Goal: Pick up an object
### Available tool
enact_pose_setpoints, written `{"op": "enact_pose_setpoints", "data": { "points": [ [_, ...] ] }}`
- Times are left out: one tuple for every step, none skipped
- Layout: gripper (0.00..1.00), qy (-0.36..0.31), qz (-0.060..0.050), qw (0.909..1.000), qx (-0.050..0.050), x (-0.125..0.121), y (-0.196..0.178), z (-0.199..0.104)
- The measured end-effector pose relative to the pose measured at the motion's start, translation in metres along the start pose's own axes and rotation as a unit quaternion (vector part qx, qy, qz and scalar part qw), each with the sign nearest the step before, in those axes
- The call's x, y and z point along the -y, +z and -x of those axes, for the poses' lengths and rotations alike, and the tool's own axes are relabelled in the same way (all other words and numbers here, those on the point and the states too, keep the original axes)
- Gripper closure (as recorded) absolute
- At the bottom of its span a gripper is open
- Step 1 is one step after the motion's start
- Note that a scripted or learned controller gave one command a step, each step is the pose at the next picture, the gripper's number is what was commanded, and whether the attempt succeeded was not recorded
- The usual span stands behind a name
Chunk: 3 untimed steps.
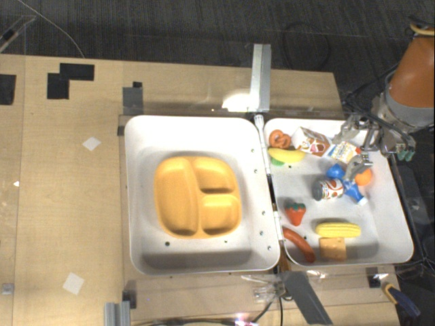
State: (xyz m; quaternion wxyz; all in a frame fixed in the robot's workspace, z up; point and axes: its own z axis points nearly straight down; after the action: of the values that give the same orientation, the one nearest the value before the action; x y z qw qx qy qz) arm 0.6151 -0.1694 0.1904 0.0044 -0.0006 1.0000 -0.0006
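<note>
Corn cob (338, 230) lies horiz, axis left-right.

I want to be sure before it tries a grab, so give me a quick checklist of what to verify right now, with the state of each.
1. Gripper above the right bin: ok.
2. Object directly below it: cannot tell; blue toy and orange ball crowd together there.
3. Nothing held yet: cannot tell.
4. Easier isolated targets: ok, corn and strawberry lie apart.
5. Yellow divided tray sits in the left bin, out of the way: ok.
</note>
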Motion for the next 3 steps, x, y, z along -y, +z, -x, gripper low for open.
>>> {"op": "enact_pose_setpoints", "data": {
  "points": [
    [0.00,0.151,0.000,0.9885,0.002,-0.014,0.071,0.014],
    [0.00,0.257,0.000,0.9665,0.004,0.020,0.088,0.033],
    [0.00,0.289,0.000,0.9573,0.002,0.035,0.101,0.027]
  ]
}}
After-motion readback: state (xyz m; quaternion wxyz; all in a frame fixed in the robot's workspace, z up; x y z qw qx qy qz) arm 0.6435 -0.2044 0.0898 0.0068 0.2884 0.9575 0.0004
